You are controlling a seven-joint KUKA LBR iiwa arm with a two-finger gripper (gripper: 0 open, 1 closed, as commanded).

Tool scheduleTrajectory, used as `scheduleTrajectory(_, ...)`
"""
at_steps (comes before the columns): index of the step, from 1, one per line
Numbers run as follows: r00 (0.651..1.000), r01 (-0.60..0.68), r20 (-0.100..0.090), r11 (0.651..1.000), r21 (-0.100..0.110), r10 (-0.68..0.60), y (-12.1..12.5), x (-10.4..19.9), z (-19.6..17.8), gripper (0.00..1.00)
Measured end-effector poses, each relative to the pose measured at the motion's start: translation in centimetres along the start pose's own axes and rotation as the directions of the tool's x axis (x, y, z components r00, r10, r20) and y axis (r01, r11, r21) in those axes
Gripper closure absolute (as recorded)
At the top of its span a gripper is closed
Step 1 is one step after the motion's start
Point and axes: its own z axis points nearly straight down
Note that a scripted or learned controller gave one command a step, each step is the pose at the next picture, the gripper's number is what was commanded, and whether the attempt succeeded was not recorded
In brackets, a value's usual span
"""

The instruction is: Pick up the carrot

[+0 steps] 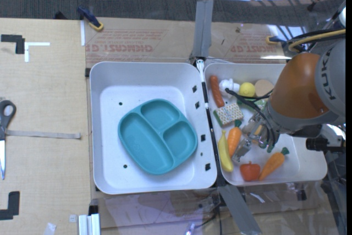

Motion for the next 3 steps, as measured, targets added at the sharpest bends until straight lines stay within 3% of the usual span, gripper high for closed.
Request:
scheduleTrajectory(1, 0.921, -0.389, 0.0, 0.921, 0.002, 0.389, 0.8, -1.4, 0.0, 0.0)
scheduleTrajectory(2, 0.826, -0.563, -0.001, 0.826, 0.003, 0.563, 0.7, -2.8, 0.1, 0.0)
scheduleTrajectory(3, 0.607, -0.795, 0.001, 0.607, 0.005, 0.795, 1.9, -5.6, 0.1, 0.0)
